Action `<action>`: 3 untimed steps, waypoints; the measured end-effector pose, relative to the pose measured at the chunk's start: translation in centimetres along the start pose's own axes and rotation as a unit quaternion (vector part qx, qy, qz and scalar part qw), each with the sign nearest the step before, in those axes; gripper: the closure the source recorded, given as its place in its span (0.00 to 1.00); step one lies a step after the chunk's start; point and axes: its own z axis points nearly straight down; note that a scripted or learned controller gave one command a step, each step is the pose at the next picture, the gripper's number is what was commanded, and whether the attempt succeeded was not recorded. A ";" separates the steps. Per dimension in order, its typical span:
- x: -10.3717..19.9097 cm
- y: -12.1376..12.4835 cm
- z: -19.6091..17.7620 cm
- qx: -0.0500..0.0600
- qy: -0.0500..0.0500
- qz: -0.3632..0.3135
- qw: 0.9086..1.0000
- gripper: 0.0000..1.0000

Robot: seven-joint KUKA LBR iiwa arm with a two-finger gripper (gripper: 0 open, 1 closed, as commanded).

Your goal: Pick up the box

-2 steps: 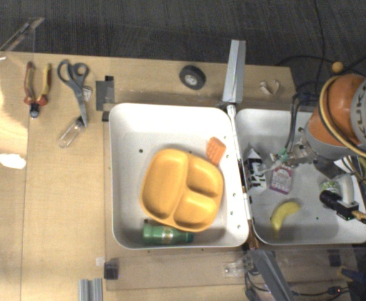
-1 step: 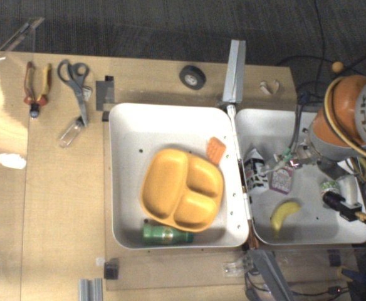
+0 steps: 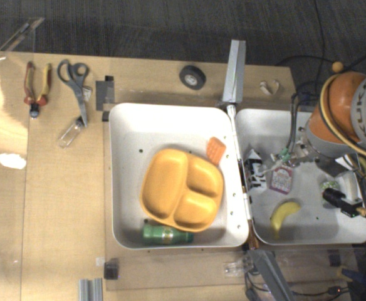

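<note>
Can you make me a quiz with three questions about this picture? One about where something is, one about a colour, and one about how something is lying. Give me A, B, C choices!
1. Where is the banana?
A. In the right bin
B. In the left bin
C. On the bench by the scissors

2. What colour is the divided tray?
A. Blue
B. Yellow
C. Red

3. How is the green bottle resting?
A. Standing upright
B. Lying on its side
C. Hanging from the arm

Answers:
1. A, the banana lies near the front of the right bin.
2. B, the tray in the left bin is yellow all over.
3. B, the bottle lies lengthways along the left bin's front wall, partly under the tray's edge.
</note>
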 end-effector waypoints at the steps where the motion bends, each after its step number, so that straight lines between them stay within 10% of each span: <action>1: -1.0 -0.7 0.0 -0.004 -0.002 -0.011 1.000 0.00; 2: -0.7 -2.4 1.8 0.018 0.007 0.007 1.000 0.00; 3: -0.5 -1.9 0.6 0.014 0.007 0.004 1.000 1.00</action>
